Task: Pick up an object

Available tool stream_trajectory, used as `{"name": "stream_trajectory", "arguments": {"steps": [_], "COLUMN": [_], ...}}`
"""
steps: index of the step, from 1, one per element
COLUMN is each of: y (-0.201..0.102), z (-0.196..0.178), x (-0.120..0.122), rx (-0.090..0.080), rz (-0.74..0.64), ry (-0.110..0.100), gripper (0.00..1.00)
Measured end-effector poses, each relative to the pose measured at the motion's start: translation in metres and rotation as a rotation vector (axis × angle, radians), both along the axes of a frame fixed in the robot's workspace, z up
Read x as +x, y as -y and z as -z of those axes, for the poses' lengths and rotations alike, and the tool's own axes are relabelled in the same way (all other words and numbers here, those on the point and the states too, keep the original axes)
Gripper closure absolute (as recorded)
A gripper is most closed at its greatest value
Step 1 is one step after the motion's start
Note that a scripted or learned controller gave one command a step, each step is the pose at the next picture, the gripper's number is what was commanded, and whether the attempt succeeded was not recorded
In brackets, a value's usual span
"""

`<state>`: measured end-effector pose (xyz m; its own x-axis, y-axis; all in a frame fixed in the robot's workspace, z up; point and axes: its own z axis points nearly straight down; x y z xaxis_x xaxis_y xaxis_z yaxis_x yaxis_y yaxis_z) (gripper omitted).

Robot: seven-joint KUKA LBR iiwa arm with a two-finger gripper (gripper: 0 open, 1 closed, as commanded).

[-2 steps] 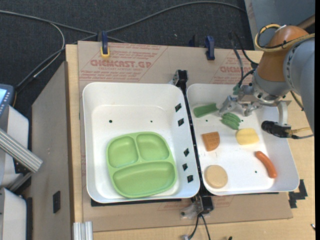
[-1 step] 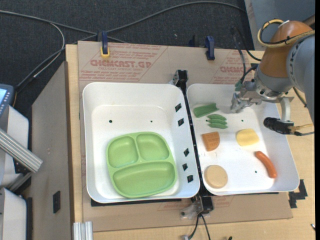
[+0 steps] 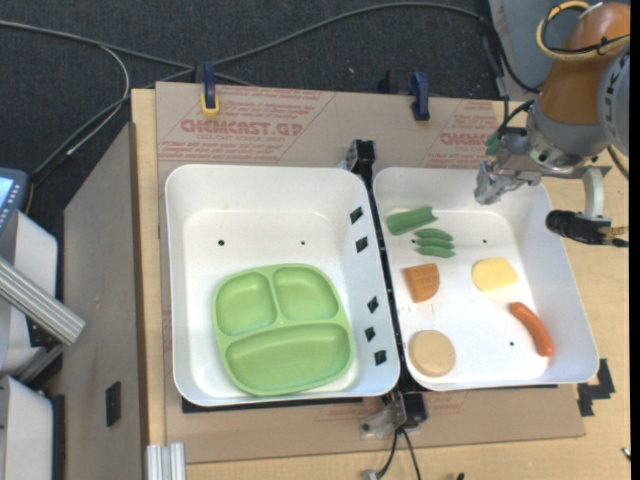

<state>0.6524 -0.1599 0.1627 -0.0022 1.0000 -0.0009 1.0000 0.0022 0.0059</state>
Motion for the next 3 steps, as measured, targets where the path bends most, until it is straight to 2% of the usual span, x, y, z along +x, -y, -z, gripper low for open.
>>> {"name": "stream_trajectory", "arguments": {"steps": [2,3], "y": [0.000,-0.041], "z": [-0.101,-0.100], "x": [0.010,0.001], "rx": [0.000,0.001], "rz": [0.001,0.000], "ry": [-0.001,-0.008], "gripper": [1.00,1.00]}}
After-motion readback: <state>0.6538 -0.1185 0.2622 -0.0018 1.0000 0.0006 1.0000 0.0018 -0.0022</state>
